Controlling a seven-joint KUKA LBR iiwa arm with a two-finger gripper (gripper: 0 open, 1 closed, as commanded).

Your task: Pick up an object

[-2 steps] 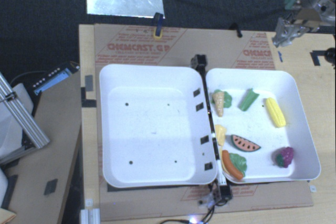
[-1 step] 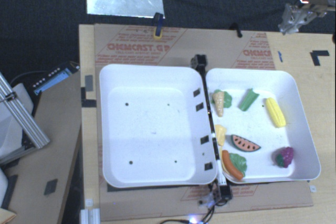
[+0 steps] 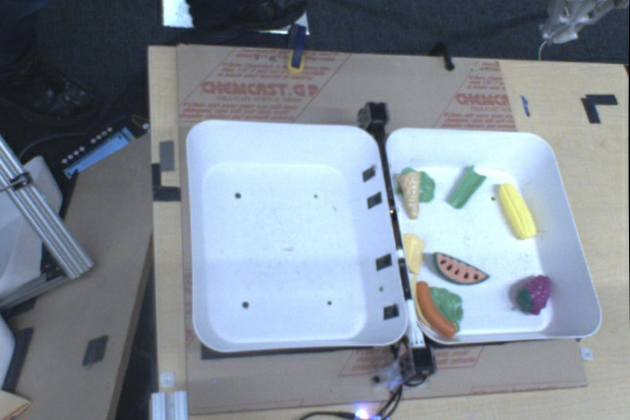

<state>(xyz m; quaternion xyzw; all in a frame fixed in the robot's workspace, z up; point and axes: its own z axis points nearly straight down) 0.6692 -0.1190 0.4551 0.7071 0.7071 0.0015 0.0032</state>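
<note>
Nearest the lens, a dark fitting with wires [image 3: 415, 367] sits at the front edge of the bench, where the two bins meet. At far left, a slanted aluminium frame [image 3: 39, 223] stands beside the bench. The left bin [image 3: 285, 241] comes next, white and shallow, resting on a cardboard sheet [image 3: 266, 84] printed with red lettering. Small black clips [image 3: 378, 202] run along the seam where it touches the right bin [image 3: 579, 282].

All the toy food lies in the right bin. Close to the seam, a pale corn piece with green leaves [image 3: 411, 192] is at the back, a small yellow piece [image 3: 412, 253] sits against the bin's left wall below it, and an orange carrot with a green top [image 3: 438, 310] lies in the front left corner. A watermelon slice [image 3: 460, 269] lies just right of the yellow piece, near the carrot. A green pod [image 3: 468, 187] lies tilted near the back, a yellow corn cob [image 3: 517, 210] is to its right, and a purple grape bunch [image 3: 533, 294] sits near the front right corner.

The gripper [image 3: 566, 20] hangs in the upper right, above the dark floor beyond the bench and well apart from the bin's contents. It is blurred, so I cannot tell whether it is apart or closed, and nothing shows in it.
</note>
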